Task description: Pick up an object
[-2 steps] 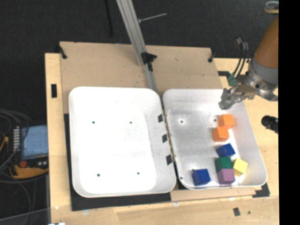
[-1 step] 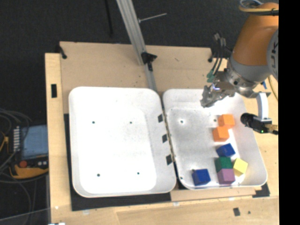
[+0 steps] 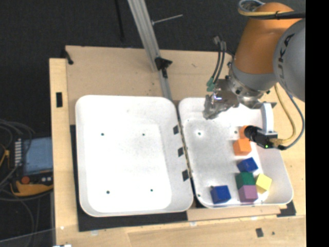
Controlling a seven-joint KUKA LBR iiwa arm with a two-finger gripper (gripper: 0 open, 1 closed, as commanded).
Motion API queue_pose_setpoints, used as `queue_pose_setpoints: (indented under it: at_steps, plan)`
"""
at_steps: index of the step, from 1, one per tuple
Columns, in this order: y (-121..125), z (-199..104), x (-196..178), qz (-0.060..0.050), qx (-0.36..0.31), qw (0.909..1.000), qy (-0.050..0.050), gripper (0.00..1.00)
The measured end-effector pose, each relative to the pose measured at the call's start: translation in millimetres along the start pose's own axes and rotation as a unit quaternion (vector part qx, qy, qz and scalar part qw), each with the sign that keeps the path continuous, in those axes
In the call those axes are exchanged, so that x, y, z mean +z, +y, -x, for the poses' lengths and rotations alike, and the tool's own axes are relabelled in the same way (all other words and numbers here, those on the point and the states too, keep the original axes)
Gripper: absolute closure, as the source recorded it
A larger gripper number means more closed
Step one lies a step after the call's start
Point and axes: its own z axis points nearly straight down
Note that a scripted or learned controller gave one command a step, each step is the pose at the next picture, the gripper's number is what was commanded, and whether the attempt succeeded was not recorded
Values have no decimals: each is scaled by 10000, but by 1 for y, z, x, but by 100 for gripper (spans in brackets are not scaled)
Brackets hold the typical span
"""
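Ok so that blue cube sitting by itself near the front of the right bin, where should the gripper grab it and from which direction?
Judging from this view, come straight down from above and close on two opposite side faces of the lone blue cube. It sits flat, apart from the green cube and purple cube, so its left and right faces look free. The right bin's front rim lies close by, so avoid pinching front to back.

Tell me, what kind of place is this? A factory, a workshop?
Most likely a robotics lab set up for grasping trials. A grey-and-orange arm with a claw hangs over two white bins on a plywood bench, and the right bin holds small coloured blocks, not real goods.
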Motion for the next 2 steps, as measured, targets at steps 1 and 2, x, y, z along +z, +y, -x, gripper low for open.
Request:
queue_pose_setpoints:
  at_steps: [1, 2]
  plan:
    - [-2, -47, 12, 1, 8, 10000, -7, 100]
    - [-5, -97, 22, -9, 4, 10000, -3, 100]
